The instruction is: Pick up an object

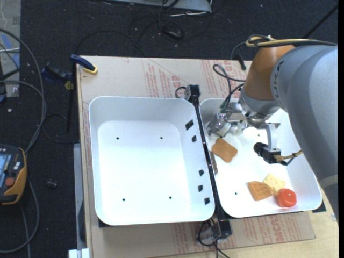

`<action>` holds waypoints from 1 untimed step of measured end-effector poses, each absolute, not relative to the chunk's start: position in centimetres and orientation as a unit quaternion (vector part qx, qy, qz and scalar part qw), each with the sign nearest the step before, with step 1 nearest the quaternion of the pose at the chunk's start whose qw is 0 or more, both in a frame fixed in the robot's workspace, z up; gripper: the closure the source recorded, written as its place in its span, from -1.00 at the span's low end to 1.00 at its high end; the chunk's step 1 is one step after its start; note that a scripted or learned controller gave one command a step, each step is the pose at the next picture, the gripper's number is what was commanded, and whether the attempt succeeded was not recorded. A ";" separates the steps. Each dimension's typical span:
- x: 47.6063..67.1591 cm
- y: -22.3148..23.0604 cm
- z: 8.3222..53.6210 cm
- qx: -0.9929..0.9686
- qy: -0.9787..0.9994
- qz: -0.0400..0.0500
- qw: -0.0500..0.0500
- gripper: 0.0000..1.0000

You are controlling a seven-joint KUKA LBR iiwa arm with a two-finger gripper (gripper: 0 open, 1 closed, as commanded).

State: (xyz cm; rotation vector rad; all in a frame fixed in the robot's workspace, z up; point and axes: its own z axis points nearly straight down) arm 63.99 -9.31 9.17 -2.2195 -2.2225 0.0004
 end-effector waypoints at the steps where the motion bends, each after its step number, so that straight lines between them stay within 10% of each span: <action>1: 59.2 -9.5 9.2 -0.707 -0.707 0.000 0.001 -1.00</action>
